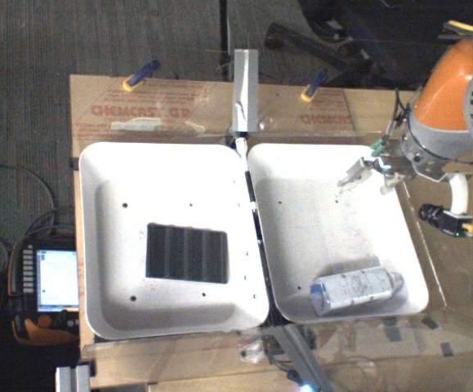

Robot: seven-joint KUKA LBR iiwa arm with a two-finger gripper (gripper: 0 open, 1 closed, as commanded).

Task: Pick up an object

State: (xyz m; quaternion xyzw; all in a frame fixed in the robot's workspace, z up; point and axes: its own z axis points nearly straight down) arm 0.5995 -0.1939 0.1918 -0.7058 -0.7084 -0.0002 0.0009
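Note:
A pale plastic bottle (pixel 356 290) with a printed label lies on its side in the right bin (pixel 301 219), near its front edge. A flat black ribbed block (pixel 187 253) rests in the middle of the left bin (pixel 113 186). My gripper (pixel 371 177) hangs over the far right corner of the right bin, well behind the bottle. It is open and there is nothing between its fingers (pixel 352 174). The orange band (pixel 448 96) of the arm shows just above it at the right.
A metal post (pixel 244 96) stands behind the seam between the two bins. Two clamps (pixel 140 74) hold the board at the back. A tablet (pixel 56 278) and cables lie on the floor to the left.

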